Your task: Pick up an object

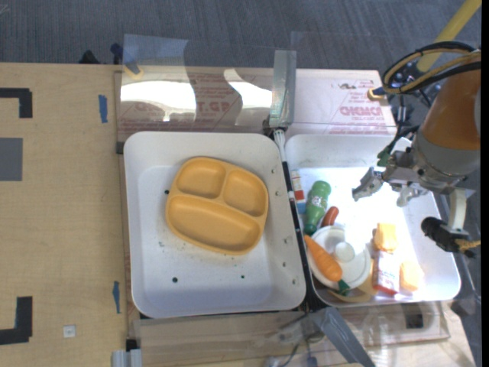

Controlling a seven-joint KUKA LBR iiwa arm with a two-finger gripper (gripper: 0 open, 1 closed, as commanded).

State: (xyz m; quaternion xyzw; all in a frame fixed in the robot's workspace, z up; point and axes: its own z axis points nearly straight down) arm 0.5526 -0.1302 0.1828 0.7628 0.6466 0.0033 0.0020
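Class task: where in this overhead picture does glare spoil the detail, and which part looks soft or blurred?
Camera view: glare whitens the clear panel behind the left bin; the gripper over the right bin looks slightly soft; the orange divided plate is evenly lit and sharp.

Lighting: bright, even, from overhead. Glare: strong white reflections on the clear plastic sheet (195, 98) behind the left bin (145, 228); right bin (439, 281) floor near washed out. Shadows: soft, short, under the orange tray (218, 203) rim and along the bin walls. Focus: moderately soft throughout; small print on the cardboard (351, 102) illegible. Colour: warm, slightly saturated. Edge distortion: slight.
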